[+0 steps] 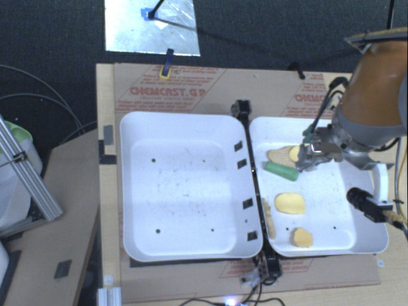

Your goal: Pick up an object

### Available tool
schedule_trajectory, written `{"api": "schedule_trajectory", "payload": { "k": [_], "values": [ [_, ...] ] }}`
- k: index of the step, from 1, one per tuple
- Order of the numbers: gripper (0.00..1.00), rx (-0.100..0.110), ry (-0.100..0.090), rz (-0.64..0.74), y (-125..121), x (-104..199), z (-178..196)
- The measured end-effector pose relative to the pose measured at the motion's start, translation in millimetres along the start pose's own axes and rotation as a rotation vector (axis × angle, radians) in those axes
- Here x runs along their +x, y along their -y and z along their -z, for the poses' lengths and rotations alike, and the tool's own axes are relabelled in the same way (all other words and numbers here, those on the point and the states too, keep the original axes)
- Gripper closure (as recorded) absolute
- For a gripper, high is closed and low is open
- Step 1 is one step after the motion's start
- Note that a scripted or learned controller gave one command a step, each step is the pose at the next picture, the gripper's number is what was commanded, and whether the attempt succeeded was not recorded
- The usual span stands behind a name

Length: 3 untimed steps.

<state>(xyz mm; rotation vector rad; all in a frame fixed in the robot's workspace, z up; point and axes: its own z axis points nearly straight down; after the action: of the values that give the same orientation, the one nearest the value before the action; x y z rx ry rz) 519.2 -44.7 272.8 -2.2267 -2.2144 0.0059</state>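
Camera view looks down on two white bins side by side on the bench. Left bin (185, 187) carries nothing but scuffs. Right bin (331, 196) carries five things: a green cylinder (281, 170) and a tan flat piece (278, 155) near its far-left corner, a small yellow piece (294, 153) beside them, a yellow round lump (289, 203) at mid-left, and an orange-yellow lump (302, 237) near its near edge. The gripper (305, 160) sits low over the green cylinder's right end; whether its fingers are spread or pressed together cannot be told.
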Motion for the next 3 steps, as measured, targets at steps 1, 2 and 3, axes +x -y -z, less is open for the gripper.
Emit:
{"api": "schedule_trajectory", "payload": {
  "k": [1,2,3],
  "values": [
    [1.0,-0.002,-0.005,0.016,23,77,-21],
    [1.0,-0.017,-0.005,0.012,32,89,83],
    [1.0,-0.009,-0.002,0.009,33,83,103]
  ]
}}
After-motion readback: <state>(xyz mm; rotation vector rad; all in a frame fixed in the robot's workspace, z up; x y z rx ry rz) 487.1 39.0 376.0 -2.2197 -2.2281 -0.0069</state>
